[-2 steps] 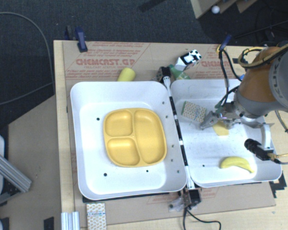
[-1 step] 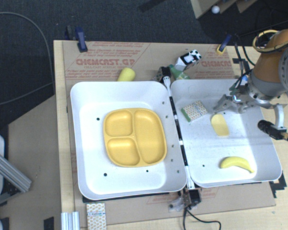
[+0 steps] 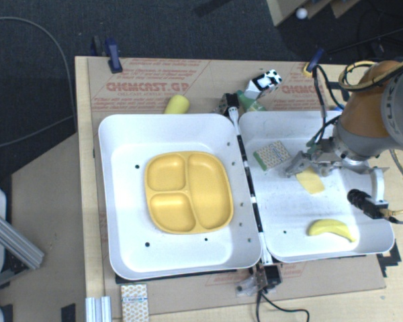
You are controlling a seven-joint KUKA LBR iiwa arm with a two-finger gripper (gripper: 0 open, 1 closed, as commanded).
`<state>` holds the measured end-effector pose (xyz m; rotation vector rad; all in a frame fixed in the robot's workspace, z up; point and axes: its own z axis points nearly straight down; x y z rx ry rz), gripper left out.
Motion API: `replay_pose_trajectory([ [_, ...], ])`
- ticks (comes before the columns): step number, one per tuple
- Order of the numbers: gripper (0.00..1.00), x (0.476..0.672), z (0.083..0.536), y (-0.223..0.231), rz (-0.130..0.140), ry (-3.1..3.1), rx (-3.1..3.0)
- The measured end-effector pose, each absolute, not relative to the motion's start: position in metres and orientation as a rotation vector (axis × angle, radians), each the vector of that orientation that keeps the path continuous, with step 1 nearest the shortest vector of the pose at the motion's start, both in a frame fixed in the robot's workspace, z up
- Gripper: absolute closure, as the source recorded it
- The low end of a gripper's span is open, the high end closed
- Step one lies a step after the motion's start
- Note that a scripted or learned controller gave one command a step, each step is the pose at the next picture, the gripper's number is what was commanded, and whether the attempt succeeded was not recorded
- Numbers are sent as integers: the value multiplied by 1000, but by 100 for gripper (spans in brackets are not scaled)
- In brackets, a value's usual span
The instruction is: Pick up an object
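Nearest the camera, in the right bin (image 3: pixel 363 247), a banana (image 3: pixel 331 229) lies flat by the front wall, long axis running left to right, ends curving down toward the front. Just behind it sits a pale yellow block (image 3: pixel 311 182), its long axis slanting from upper left to lower right. The gripper (image 3: pixel 307 164) is down right over that block's far edge, fingers spread a little, nothing between them. Beside it to the left, a green-checked sponge (image 3: pixel 271 155) rests tilted on the bin floor. Over in the left bin (image 3: pixel 121 180), a yellow divided plate (image 3: pixel 188 192) sits centred. Farther back on the table (image 3: pixel 148 79), a small yellow cylinder (image 3: pixel 176 104) lies beyond the left bin's rim.
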<state>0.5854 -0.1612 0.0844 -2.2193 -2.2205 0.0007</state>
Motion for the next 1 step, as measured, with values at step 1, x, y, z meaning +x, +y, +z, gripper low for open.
replay_pose_trajectory([
  [1,100,586,95,-161,-2,-2223,-2222],
])
